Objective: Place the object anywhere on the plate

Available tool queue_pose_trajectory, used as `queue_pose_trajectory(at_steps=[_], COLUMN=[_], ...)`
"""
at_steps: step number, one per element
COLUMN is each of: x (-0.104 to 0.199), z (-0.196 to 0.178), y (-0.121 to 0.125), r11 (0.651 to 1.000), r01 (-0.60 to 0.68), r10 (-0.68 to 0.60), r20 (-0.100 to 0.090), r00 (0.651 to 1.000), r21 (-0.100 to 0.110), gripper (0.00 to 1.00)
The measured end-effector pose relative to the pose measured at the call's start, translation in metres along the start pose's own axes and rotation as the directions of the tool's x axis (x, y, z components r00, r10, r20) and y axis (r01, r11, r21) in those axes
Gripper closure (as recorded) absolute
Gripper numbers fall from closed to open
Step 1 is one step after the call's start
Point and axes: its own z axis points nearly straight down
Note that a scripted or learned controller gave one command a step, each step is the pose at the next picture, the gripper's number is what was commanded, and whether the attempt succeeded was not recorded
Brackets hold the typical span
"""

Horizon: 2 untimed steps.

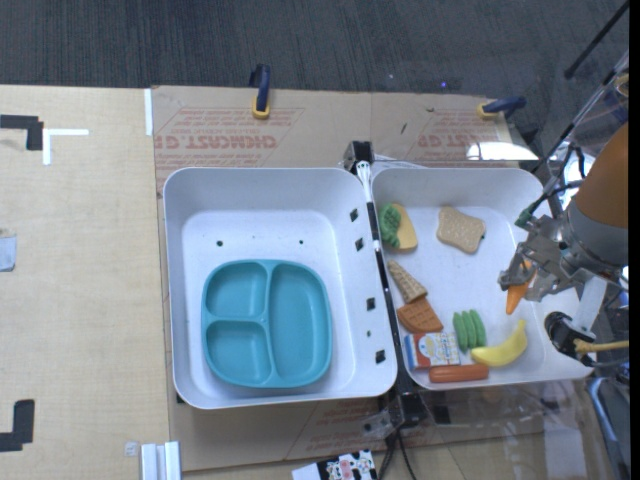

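You see two white bins side by side: the left bin (pixel 180 268) holds a teal plate (pixel 267 322) with three compartments, lying flat near the bin's front. The right bin (pixel 500 183) holds the food items. The arm (pixel 605 203) enters from the right above this bin's right edge. Its gripper (pixel 522 280) is closed on a small orange carrot (pixel 514 299), which hangs tip-down just above the bin floor. Near the front wall lie a banana (pixel 503 347), green pods (pixel 468 327) and a sausage (pixel 458 373). Toast (pixel 461 229) lies toward the back.
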Motion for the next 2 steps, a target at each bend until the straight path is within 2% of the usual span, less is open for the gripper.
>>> queue_pose_trajectory(at_steps=[1,2], x=[0.090,0.170], z=[-0.060,-0.058], y=[-0.040,-0.085], r11=[0.977,0.971], r01=[-0.211,-0.239], r10=[0.211,0.239], r20=[-0.001,0.001], r00=[0.977,0.971], r21=[-0.001,0.001], gripper=[1.00,1.00])
